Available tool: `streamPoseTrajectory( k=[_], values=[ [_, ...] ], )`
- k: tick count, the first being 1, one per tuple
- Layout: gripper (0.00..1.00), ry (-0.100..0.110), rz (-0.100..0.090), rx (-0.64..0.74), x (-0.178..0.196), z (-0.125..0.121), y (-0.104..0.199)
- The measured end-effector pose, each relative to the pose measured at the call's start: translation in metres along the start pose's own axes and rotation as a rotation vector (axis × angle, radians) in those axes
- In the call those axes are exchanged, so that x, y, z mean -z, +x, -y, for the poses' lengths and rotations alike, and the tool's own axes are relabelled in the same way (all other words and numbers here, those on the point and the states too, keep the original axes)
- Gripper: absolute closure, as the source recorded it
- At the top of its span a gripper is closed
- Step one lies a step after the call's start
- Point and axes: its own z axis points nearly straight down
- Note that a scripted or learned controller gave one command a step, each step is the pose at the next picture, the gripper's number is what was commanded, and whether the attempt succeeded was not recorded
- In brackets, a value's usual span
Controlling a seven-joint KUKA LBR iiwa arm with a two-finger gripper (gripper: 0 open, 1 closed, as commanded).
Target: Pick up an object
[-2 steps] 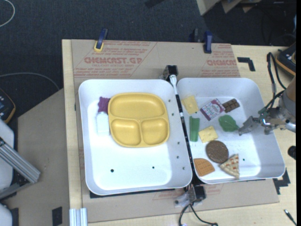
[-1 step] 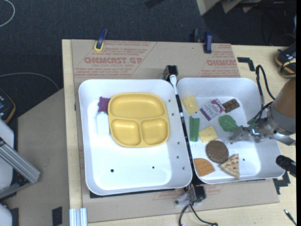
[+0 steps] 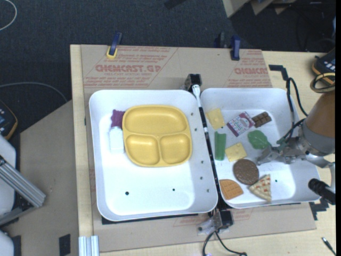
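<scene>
Brown round cookie (image 3: 246, 171) sits in the right bin (image 3: 277, 97) just beside the gripper (image 3: 265, 156), grip state unreadable from here, so I'd centre over it before descending.

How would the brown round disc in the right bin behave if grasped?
The brown disc looks flat and low, so it probably won't roll, but fingers may struggle to get under it. It seems rigid and light. It touches the pizza slice, which a push would likely shift.
</scene>
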Motion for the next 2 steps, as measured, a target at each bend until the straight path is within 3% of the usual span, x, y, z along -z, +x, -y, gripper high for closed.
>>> streamPoseTrajectory(
  k=[1, 2],
  values=[
    [1.00, -0.004, 0.002, 0.000, 0.012, -0.001, -0.001],
    [1.00, -0.010, 0.006, 0.001, 0.055, -0.004, 0.001]
  ],
)
